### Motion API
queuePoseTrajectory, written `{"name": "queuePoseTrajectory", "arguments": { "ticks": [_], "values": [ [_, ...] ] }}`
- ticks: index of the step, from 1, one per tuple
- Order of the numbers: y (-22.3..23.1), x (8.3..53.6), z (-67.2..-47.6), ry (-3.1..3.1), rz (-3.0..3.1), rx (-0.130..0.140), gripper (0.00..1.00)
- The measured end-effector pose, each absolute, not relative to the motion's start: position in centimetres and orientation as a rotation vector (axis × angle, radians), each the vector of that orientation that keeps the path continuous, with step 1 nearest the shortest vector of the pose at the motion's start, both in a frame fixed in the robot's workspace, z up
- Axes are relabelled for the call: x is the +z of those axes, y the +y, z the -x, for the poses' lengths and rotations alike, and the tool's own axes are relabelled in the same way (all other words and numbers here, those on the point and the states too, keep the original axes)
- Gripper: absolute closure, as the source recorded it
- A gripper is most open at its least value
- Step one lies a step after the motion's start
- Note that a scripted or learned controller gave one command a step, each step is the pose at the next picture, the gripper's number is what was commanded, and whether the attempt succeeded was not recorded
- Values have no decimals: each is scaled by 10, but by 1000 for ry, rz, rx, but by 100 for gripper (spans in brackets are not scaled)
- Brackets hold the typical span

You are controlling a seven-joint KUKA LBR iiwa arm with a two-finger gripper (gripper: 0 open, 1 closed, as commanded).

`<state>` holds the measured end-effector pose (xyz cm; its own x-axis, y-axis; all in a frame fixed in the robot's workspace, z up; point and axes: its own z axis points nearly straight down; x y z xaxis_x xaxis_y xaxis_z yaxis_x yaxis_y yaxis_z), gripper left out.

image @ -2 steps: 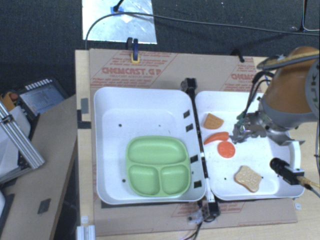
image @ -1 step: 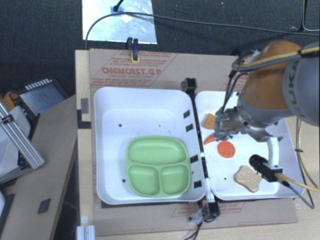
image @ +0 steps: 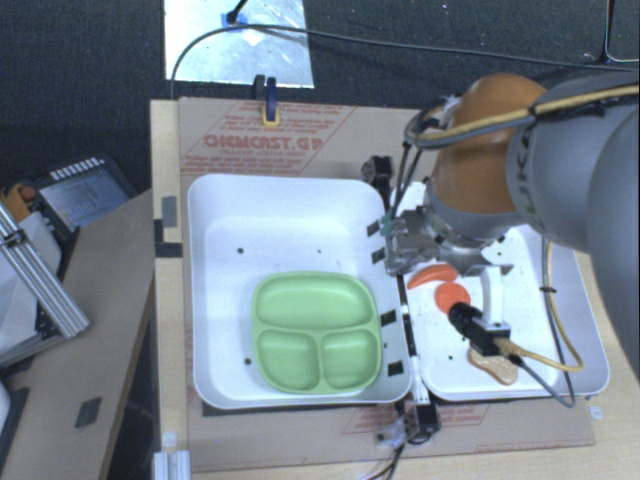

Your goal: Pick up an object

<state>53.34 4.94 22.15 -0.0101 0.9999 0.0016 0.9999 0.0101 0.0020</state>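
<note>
Bench, two white bins. Gripper [image: 415, 253] low over right bin [image: 585, 353], finger state hidden by wrist: cannot tell. Orange object [image: 440, 286] just beside it, tan piece [image: 495, 368] farther off. Nothing visibly lifted; pick pending.

Dark carpet-like floor [image: 80, 58] fills the top and upper left of the frame. On it, at top centre, lies a shiny metal sheet [image: 238, 23] with a bit of blue tape, and a black cable [image: 300, 36] curves across it toward the right. The counter [image: 165, 148] is covered with brown cardboard printed in red letters [image: 262, 140], held at its far edge by a yellow clamp [image: 268, 103]. At the left edge sit a wooden surface [image: 110, 318], an aluminium rail [image: 40, 278] and a dark device [image: 85, 193].
</note>
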Motion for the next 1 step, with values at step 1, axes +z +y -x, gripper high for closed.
{"name": "queuePoseTrajectory", "arguments": {
  "ticks": [1],
  "values": [
    [106, 221, -549, 2233, -2210, 6, 100]
  ]
}}
